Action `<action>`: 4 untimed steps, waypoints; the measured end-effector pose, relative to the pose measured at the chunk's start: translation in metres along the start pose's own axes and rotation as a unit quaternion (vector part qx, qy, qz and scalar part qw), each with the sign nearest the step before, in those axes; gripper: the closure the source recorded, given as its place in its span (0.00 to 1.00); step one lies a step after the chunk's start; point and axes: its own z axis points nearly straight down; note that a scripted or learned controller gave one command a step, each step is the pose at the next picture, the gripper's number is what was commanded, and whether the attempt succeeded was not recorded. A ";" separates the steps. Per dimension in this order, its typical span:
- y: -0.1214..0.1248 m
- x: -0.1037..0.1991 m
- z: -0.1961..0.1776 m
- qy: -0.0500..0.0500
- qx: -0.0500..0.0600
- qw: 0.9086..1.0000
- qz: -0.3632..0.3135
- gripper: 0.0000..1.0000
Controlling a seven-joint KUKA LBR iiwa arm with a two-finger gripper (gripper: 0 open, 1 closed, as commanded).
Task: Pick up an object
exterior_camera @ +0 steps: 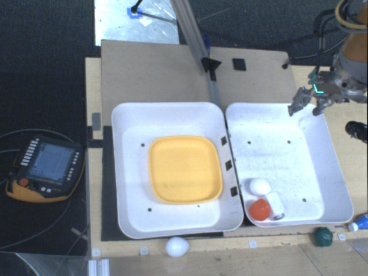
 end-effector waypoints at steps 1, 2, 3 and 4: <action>0.000 0.000 0.000 0.000 0.000 1.000 0.000 0.00; -0.003 -0.003 0.061 0.000 0.002 1.000 0.000 0.00; -0.009 -0.009 0.107 0.000 0.002 1.000 0.000 0.00; -0.013 -0.009 0.169 0.000 0.003 1.000 0.000 0.00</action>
